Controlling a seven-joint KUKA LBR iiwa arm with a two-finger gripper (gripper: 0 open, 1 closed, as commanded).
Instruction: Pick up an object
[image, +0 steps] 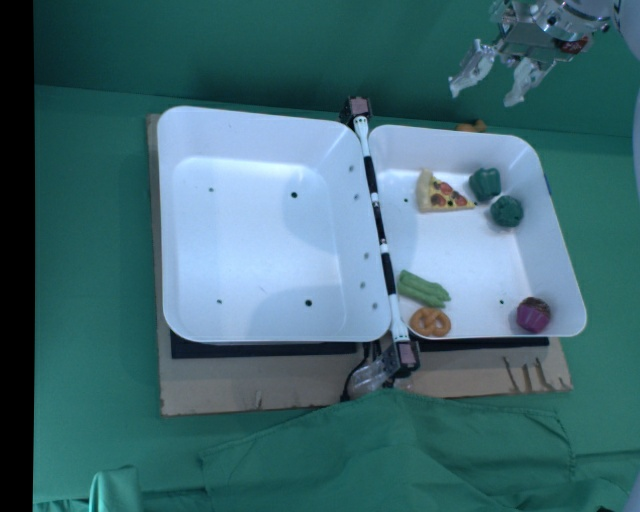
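Two white bins sat side by side on the bench (90, 250). The left bin (262, 225) had small dark dots on its floor. The right bin (475, 240) held toy food. A pizza slice (441, 192) lay near the top of it, close to the middle rail (377, 220). Just to the right of the pizza was a green pepper (485, 182). A round dark green veggie (507, 211) sat just below the pepper, near the right wall. Lower down, green bean pods (424, 289) lay close to the rail. A brown pretzel (430, 322) sat right under them, by the front wall. A purple cupcake (533, 314) was in the front right corner, well apart from the rest.

A small orange thing (472, 126) lay just outside the back edge of the right bin. The bins rested on a brown cardboard sheet (250, 385). Green cloth (400, 455) was bunched up in front.

The claw (495, 80) hung high up, past the back edge of the right bin. Its fingers were spread apart and pinched nothing. The middle of the right bin's floor was bare, with open room between the pizza and the bean pods.
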